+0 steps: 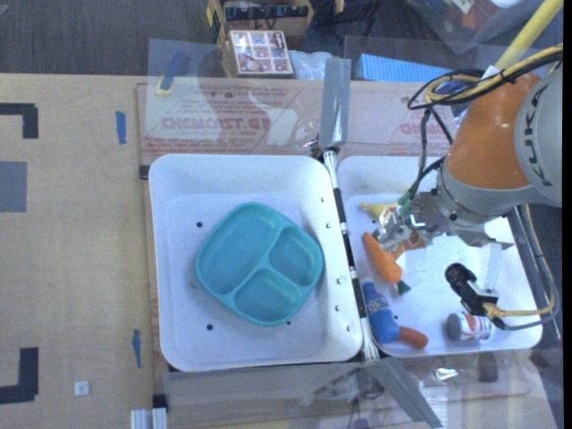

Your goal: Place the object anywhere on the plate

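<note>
Gripper (394,231) sits low in the right bin (500,342), near its left wall, w/ the arm (496,150) coming in from the right. Can't tell how far open it is or if it has hold of anything; too small and cluttered. Carrot (384,259) lies directly under/beside it, slanted, apparently touching the tips. Yellow item (376,210) just above-left. Blue toy (382,314) w/ orange end (413,336) nearer the front edge; small can (468,327) at front right. Teal plate (259,262), 3 compartments, sits mid left bin (179,186), white floor free all round it. Bins' walls meet btwn carrot and plate.
</note>
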`<state>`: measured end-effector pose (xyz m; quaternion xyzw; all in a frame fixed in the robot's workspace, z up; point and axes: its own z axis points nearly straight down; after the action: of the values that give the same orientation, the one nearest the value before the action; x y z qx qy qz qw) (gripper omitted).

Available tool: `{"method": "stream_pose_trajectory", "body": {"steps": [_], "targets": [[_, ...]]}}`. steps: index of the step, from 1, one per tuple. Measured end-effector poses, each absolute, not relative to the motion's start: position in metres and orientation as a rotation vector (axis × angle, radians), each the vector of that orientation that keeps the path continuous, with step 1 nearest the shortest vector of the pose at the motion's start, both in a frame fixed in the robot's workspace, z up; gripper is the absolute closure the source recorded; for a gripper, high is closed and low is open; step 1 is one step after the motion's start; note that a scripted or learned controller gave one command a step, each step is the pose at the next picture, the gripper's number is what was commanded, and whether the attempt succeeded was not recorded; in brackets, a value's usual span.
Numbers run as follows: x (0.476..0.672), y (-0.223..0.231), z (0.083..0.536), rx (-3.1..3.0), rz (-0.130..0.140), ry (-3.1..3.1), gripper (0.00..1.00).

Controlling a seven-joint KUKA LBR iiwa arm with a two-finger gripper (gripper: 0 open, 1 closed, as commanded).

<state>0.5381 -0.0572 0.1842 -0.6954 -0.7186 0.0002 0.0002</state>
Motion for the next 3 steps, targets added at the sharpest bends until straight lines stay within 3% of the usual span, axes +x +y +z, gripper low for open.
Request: {"method": "stream_pose_trajectory", "body": {"steps": [1,2,3], "targets": [[0.5435,0.0453,0.2329,-2.29,0.001,-2.15,1.0],[0.5436,0.0452,0.2331,-2.29,0.002,-2.151,0.0],[0.5444,0.0456,0.2429,-2.29,0.001,-2.154,1.0]]}}
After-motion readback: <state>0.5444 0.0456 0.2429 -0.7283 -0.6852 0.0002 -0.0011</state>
